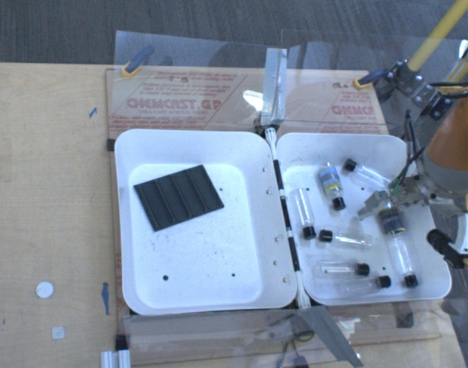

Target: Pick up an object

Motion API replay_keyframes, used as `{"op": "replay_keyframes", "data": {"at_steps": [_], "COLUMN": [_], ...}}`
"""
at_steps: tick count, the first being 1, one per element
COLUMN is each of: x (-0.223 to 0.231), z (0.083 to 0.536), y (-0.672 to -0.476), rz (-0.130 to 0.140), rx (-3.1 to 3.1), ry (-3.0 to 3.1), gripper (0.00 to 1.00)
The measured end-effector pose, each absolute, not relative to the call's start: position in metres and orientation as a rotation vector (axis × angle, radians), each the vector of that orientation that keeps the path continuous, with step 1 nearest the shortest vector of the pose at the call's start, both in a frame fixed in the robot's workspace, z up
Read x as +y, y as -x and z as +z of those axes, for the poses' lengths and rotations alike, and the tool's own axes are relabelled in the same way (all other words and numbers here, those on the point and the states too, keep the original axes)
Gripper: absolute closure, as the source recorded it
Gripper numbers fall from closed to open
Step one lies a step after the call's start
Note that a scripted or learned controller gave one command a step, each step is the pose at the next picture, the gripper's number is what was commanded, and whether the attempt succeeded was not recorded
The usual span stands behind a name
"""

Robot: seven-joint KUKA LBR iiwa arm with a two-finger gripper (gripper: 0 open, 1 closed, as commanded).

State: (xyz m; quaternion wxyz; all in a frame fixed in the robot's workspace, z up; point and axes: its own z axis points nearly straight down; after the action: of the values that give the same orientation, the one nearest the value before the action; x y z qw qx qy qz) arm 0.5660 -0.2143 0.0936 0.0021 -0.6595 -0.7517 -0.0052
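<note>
Item: claw (pixel 381 205), low in right bin (pixel 311 148) among scattered vials; grip state cannot be told. Dark-capped vial (pixel 391 222) directly beneath, probable pick target.

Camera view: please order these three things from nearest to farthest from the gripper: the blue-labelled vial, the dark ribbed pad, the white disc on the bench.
From the gripper:
1. Blue-labelled vial, right bin, just beside it.
2. Dark ribbed pad, left bin.
3. White disc, on the bench at far left.

Probably lab: white bins (pixel 125 205), clear vials (pixel 331 184), wooden bench (pixel 42 167)
</note>
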Motion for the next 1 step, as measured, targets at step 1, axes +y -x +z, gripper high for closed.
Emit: {"op": "replay_keyframes", "data": {"at_steps": [1], "x": [-0.2140], "z": [0.0898], "y": [-0.5586], "rz": [-0.022], "rx": [-2.417], "ry": [2.009], "gripper": [0.00]}}
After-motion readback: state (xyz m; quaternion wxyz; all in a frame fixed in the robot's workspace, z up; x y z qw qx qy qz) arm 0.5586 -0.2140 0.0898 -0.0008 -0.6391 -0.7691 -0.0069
